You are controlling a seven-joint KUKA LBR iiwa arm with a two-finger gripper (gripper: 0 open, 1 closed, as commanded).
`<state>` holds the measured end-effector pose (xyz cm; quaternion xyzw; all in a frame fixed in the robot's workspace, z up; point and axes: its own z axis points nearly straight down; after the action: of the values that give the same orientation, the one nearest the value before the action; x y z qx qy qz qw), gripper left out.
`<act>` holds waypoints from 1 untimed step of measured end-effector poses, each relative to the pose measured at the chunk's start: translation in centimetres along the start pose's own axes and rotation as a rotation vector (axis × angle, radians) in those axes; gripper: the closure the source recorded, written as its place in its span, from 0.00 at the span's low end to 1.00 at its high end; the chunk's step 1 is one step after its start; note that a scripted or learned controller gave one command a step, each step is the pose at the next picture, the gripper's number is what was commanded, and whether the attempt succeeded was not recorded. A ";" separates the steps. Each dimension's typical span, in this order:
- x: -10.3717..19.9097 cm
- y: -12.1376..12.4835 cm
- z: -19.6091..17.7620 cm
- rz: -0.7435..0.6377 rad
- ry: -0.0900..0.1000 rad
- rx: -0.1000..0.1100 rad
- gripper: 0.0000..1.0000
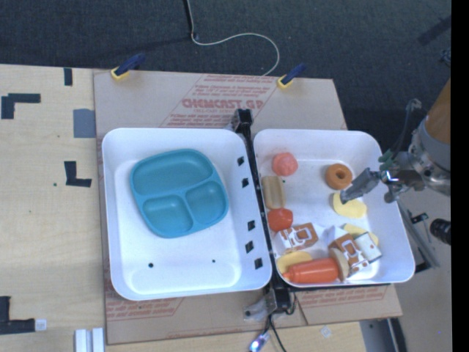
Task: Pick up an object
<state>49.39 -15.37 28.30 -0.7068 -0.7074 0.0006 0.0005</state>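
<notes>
While the gripper (370, 181) hangs over the right bin (315, 139) near its right edge, the nearest thing is the yellow slice (352, 208), lying just under and slightly toward the bin's front edge from the fingers. The donut (338, 176) sits just beside them toward the divider between the bins. One dark finger slants down toward the slice; whether the fingers are spread or closed I cannot tell, and nothing shows between them.

The slice looks roughly flat, its long axis running about parallel to the bin's front edge, so my judgement is that a short drop would meet it, though so thin a piece may be hard to pinch.

Further off, along the front edge, lie a red sausage (316, 271) and two white-and-brown toys (356, 251), packed close; an orange ball (285, 164) rests near the back by the divider. The left bin (146, 277) bears a blue tray (178, 191). The arm is cut off at the right, and the gripper covers part of the slice.
</notes>
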 end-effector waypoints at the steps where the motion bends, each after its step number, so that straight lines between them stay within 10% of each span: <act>1: 10.0 1.8 4.8 -0.010 0.004 0.004 0.00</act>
<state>51.22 -5.41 23.50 -0.7034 -0.7108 0.0009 0.0034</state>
